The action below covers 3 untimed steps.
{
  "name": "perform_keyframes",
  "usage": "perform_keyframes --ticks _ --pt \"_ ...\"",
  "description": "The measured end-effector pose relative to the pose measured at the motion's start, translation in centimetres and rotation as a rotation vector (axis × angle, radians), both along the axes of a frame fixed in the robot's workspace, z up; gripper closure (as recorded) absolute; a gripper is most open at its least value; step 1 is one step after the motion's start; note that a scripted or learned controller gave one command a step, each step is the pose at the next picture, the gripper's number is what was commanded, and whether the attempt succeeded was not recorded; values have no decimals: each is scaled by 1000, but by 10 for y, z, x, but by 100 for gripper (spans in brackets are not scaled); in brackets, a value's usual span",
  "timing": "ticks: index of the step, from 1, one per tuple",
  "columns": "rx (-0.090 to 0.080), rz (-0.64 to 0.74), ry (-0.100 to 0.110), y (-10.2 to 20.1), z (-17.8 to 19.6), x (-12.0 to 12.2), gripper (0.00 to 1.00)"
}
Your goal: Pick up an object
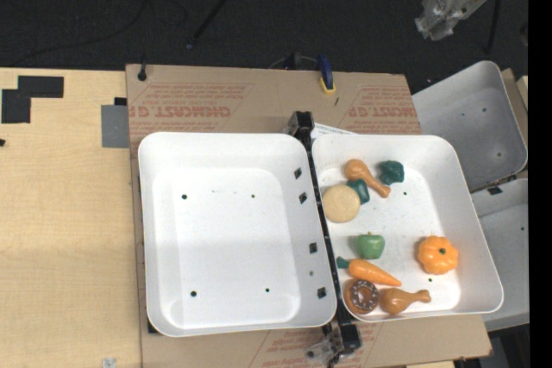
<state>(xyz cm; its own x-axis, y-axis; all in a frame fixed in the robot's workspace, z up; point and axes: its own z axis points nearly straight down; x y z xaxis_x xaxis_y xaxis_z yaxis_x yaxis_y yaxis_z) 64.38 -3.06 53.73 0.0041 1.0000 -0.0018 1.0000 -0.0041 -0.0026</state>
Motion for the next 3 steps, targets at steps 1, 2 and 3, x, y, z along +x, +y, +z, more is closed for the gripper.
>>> perform_keyframes --ticks 1,2,3 --pt "0 1 0 -54 0 0 100" --pt "0 2 0 -103 0 0 100" --pt "0 1 0 -163 0 0 100"
